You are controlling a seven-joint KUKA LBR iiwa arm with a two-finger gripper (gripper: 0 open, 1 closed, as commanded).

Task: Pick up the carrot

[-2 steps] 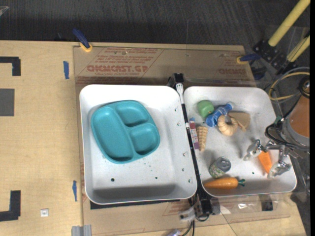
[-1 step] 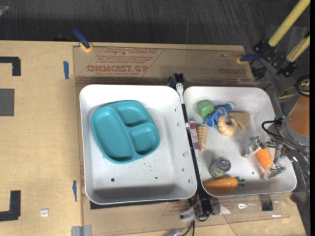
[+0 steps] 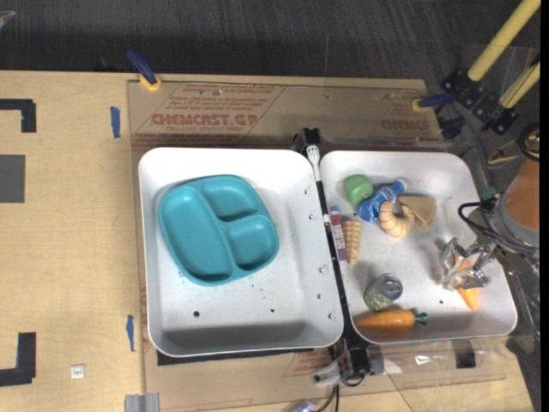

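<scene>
The carrot (image 3: pixel 388 319) lies along the right bin's (image 3: pixel 493 320) front wall, beside a tin can (image 3: pixel 383 291). The gripper (image 3: pixel 463 269) hovers nearby; its jaws' state is unclear. Best approach: straddle the carrot's middle.

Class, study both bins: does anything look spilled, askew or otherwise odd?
Nothing looks spilled or damaged. The teal divided plate sits askew in the left bin, and the carrot lies flat at the right bin's near edge.
</scene>
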